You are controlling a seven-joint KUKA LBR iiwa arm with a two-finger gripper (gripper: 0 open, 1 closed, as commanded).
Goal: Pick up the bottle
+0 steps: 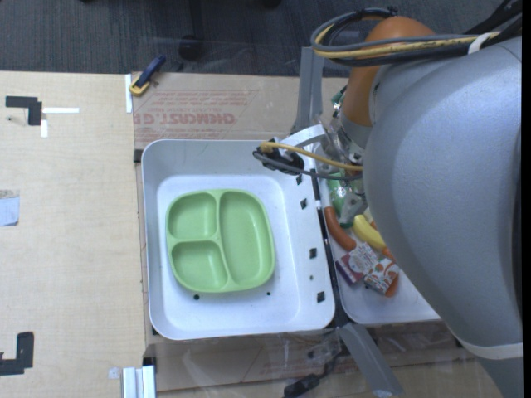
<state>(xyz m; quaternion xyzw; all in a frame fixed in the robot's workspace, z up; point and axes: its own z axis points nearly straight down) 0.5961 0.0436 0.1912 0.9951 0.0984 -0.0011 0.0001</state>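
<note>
A: Status, near to far?

B: At the near edge, a metal strut (365, 356) is seen under the gap between the bins. The left bin (158, 305) is occupied by a green divided plate (221, 240), laid flat, three compartments, slightly left of centre.

A: Right bin?

B: The right bin (390, 309) is mostly covered by the arm (456, 189). Only its left strip is seen. Nearest, a red-and-white packet (371, 269) is lying flat. Just beyond it a banana (368, 231) and an orange sausage (338, 229) are seen side by side, sausage to the left, close to the bin's left wall.

A: Bottle?

B: A green shape, taken as the bottle (338, 196), is seen just beyond the sausage, at the left wall of the right bin. It is largely hidden by the wrist, so pose can't be told.

A: Gripper?

B: The gripper (342, 171) is placed right above that green shape, at the far left of the right bin. Open or closed can't be told, as the tip is masked by cabling and the wrist. No grasp can be confirmed.

A: Beyond that?

B: A black bracket with yellow cable (282, 159) is seen jutting left over the far right corner of the left bin. The orange band (377, 65) is seen above the wrist. Farther back, a cardboard sheet (199, 110) with red print is laid flat, and a blue-and-yellow tool (148, 74) is seen at its far left corner. A wooden board (66, 222) is seen on the left.
</note>
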